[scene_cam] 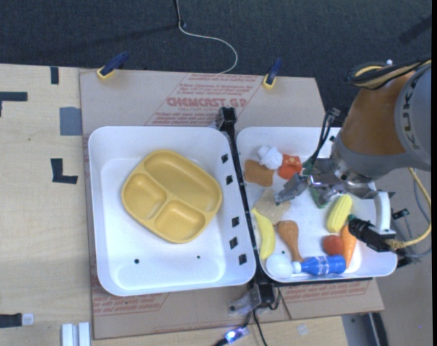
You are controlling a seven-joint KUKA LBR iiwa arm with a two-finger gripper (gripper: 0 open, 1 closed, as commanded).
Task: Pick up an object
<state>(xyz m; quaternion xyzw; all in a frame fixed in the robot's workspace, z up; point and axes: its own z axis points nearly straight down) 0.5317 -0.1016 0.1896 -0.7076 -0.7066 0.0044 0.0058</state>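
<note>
One drumstick (290, 239), long axis near-vertical

We list: left bin (103, 193) with yellow divided plate (171, 194); right bin (381, 267) with banana (265, 233), drumstick (290, 238), blue bottle (321, 266), carrot (347, 246); gripper (294, 188) above them, perhaps touching nothing.

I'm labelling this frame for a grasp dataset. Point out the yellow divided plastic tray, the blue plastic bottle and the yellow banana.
Yellow divided plastic tray (171, 193): camera view, central ridge.
Blue plastic bottle (324, 266): camera view, mid-body.
Yellow banana (265, 234): camera view, middle of curve.
</note>
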